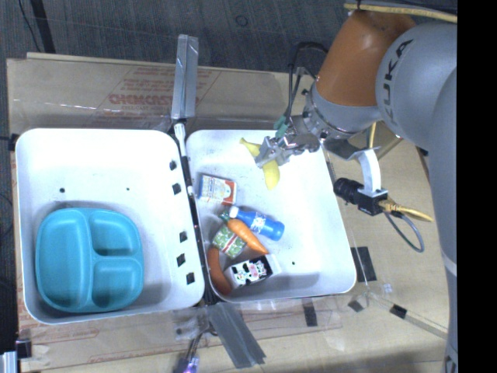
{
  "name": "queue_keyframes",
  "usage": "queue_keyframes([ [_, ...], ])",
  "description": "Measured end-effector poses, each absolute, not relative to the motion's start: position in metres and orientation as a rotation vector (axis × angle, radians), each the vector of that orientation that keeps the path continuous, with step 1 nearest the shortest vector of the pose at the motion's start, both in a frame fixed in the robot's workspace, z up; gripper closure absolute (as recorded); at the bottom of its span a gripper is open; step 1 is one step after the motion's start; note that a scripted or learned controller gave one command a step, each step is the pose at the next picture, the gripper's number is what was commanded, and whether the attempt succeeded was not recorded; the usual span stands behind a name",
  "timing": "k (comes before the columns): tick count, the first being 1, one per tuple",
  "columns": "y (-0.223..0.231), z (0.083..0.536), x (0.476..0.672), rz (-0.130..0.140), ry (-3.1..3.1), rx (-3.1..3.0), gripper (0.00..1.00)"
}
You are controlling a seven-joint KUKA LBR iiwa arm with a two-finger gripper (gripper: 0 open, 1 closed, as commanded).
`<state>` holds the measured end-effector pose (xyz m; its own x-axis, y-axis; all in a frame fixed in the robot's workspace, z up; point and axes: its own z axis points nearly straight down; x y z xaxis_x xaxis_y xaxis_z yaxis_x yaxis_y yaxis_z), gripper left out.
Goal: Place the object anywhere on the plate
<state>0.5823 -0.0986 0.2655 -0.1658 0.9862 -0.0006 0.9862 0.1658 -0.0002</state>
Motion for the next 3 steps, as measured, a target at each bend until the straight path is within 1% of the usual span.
queue_keyframes([
  [1, -0.014, 0.254, 0.600, -0.003, 2.348, 2.089, 1.00],
  [2, 0.037, 0.192, 0.595, -0.009, 2.286, 2.161, 1.00],
  [3, 0.099, 0.190, 0.543, -0.010, 2.115, 2.329, 1.00],
])
